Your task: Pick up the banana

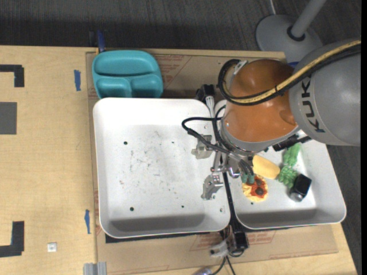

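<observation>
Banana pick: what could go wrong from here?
1. The banana lies packed against a green toy, so the fingers may catch the wrong item.
2. The gripper sits over the rim between the bins, left of the banana, so it may clip that rim.

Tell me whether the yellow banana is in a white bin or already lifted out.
In. The yellow banana lies in the right white bin, partly hidden under the orange-banded arm, beside a green toy. Whether the gripper touches it: cannot tell.
</observation>
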`<state>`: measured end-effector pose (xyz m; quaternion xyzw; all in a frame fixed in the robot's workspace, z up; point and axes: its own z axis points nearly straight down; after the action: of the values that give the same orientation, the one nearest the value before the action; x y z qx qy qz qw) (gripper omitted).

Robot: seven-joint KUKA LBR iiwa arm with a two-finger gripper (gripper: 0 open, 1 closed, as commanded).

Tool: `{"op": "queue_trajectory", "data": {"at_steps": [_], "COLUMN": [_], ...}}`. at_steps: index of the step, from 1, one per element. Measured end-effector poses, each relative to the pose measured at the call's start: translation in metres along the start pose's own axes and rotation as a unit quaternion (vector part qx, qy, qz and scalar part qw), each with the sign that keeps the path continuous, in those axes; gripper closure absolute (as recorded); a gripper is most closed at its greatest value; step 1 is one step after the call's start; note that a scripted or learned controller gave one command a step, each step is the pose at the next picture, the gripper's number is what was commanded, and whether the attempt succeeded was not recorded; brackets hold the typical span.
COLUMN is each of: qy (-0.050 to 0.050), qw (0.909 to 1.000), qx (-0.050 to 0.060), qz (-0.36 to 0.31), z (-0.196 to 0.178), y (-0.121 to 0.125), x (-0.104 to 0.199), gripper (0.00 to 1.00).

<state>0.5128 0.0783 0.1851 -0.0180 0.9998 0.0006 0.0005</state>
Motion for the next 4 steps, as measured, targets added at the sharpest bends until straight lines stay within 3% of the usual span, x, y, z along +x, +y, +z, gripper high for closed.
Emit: {"op": "queue_trajectory", "data": {"at_steps": [1,2,3,4], "qy": [-0.002,-0.001,-0.001,0.0], "qw": [0.9989,0.9991,0.9907,0.9783], "qx": [0.0,-0.002,0.0,0.0], "qz": [-0.046,0.041,0.136,0.207], "z": [0.099,0.098,0.057,0.099], "y": [0.031,0.146,0.146,0.145], "x": [-0.025,0.021,0.004,-0.048], "gripper": [0.0,0.0,0.0,0.0]}}
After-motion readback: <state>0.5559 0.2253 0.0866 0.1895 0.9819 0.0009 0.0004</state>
